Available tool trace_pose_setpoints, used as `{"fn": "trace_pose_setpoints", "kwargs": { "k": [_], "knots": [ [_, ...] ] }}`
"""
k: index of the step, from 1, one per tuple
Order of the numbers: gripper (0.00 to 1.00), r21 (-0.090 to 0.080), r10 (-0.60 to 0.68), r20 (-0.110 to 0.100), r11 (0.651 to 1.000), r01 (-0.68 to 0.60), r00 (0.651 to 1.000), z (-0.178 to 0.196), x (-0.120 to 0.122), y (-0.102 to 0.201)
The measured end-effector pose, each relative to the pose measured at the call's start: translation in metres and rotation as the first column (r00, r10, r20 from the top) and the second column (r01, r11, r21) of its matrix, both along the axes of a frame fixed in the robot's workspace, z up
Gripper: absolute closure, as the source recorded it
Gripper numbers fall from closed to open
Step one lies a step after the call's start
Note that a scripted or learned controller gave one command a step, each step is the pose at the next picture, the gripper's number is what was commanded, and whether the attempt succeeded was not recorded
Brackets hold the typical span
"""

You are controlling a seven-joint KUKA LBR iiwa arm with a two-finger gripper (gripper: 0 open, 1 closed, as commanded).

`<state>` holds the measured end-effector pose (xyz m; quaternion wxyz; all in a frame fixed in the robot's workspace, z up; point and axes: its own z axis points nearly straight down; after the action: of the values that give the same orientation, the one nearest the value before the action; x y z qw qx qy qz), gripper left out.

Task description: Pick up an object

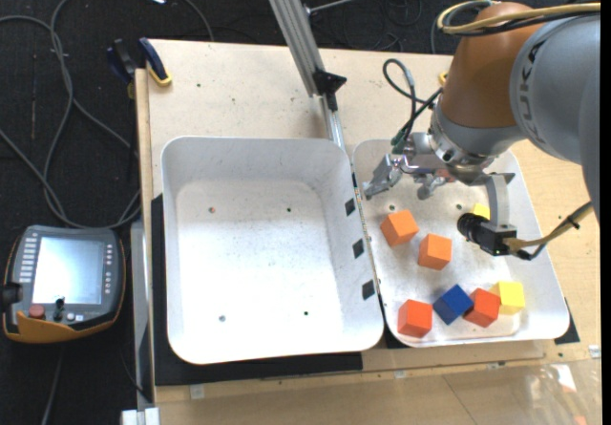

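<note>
- The bench [239, 79] carries two white bins side by side; my grey arm [535, 60], with its orange band, reaches in from the right above the far end of the right bin [544, 304].
- The left bin [253, 242] is the larger one and sits against the right bin's left wall.
- My pincer [409, 182] hangs over the far left part of the right bin, its fingers spread apart with nothing between them.
- The blocks lie in the right bin: one orange cube [400, 226] just near of my pincer, a second orange cube [434, 250] just right of and nearer than it.
- Along the near edge sit an orange-red cube [414, 316], a blue cube [452, 304], a red cube [483, 307] and a yellow cube [511, 296], in a close row from left to right.
- A pendant [62, 280] with a screen lies on the floor to the left of the bench.
</note>
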<state>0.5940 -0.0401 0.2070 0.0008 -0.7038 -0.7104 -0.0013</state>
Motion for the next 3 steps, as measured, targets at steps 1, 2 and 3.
{"fn": "trace_pose_setpoints", "kwargs": {
  "k": [1, 2, 3],
  "knots": [
    [0.0, -0.004, -0.015, -0.009, 1.0, 0.015, 1.0, -0.093, -0.018, -0.066],
    [0.0, -0.002, -0.011, 0.003, 1.0, 0.011, 1.0, -0.108, -0.02, -0.068],
    [1.0, -0.001, -0.009, 0.006, 1.0, 0.009, 1.0, -0.099, -0.019, -0.066]
  ]
}}
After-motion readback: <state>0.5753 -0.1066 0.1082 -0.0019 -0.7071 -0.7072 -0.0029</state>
